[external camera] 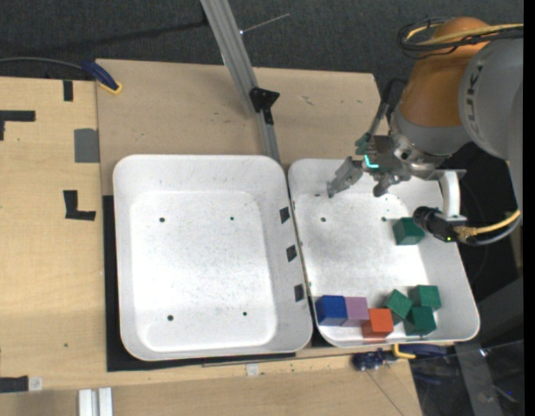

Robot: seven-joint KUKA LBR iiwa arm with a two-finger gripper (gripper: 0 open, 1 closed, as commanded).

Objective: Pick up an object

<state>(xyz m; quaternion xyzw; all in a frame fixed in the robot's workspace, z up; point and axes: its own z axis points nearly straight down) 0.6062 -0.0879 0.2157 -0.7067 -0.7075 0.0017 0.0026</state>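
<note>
1. The left bin point(206, 250) lies well to the left of the gripper, its floor showing only dark specks.
2. The right bin point(336, 232) sits beneath the gripper point(364, 183), which hangs over the bin's far end.
3. The arm point(445, 85) reaches in from the right, its orange band above the wrist, the wrist tilted down toward the bin.
4. The two fingers stand spread apart with nothing between them.
5. A lone green block point(407, 231) rests on the bin floor just right of and nearer than the gripper, apart from it.
6. Well nearer than the gripper, along the bin's near wall, sit a blue block point(331, 308), a purple block point(356, 309), an orange block point(380, 321) and three green blocks point(414, 308).
7. No readable writing shows.
</note>
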